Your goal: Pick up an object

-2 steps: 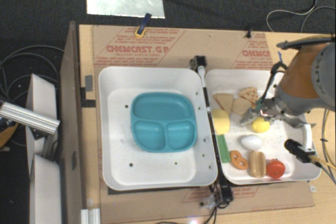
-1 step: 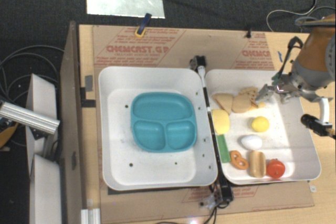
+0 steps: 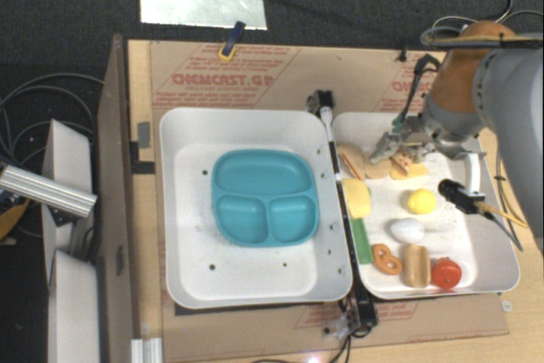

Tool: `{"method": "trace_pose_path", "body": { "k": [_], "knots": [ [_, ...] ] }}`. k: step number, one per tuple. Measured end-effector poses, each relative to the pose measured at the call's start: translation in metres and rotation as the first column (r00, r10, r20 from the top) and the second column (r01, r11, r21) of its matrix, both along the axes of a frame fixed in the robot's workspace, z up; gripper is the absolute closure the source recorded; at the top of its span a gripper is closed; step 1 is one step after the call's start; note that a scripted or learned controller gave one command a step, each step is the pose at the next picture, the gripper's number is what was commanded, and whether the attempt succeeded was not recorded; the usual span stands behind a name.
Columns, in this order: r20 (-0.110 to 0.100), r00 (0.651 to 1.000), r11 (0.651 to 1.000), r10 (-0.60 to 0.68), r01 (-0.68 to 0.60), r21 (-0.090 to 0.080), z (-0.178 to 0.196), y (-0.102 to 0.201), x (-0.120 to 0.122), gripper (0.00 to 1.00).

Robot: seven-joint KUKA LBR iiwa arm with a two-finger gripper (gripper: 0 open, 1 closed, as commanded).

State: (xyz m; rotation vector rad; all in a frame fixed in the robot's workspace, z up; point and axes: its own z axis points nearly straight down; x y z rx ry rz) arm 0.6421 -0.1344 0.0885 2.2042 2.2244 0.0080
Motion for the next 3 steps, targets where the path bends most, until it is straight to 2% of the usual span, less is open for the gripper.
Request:
{"method": "trace_pose_path", "body": {
  "k": [1, 2, 3],
  "knots": [
    [0.004, 1.0, 1.0, -0.009, 0.008, 0.004, 0.002, -0.027, -0.012, 0.0],
    [0.001, 1.0, 1.0, -0.003, 0.003, 0.003, 0.001, -0.048, 0.025, 0.0],
    [0.003, 1.0, 1.0, -0.01, 0.01, 0.001, 0.003, -0.049, -0.035, 0.0]
  ]
}}
